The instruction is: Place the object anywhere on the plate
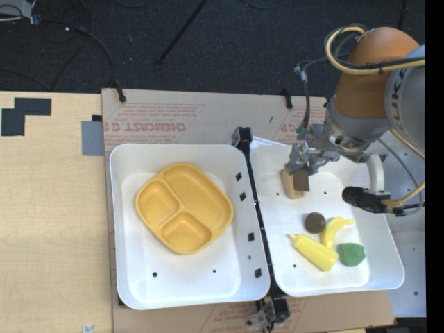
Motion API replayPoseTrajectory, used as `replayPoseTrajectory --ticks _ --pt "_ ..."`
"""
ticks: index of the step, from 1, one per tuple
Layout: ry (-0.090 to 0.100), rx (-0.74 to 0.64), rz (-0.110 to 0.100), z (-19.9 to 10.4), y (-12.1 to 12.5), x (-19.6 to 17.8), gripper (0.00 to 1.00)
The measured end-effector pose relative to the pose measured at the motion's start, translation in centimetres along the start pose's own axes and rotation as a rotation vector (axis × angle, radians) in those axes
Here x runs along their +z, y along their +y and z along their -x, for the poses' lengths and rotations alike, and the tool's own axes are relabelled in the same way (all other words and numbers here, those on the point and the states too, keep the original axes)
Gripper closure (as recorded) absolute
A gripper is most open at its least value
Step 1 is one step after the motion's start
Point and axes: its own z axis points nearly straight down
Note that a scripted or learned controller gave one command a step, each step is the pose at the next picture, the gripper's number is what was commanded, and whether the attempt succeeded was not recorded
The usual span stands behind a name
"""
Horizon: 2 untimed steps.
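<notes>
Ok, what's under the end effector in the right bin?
A tan block stands directly below the end effector, on the right bin's floor. The end effector covers the block's top, so any contact there is hidden.

A yellow, three-compartment plate (184,207) is seen flat in the left bin — a tan-and-brown block (296,182) lies in the right.
</notes>
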Motion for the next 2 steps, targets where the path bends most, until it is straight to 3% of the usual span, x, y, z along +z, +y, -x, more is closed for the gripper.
replayPoseTrajectory --ticks 2 --pt "0.0 -0.002 0.0 -11.2 0.1 -0.4 1.0"
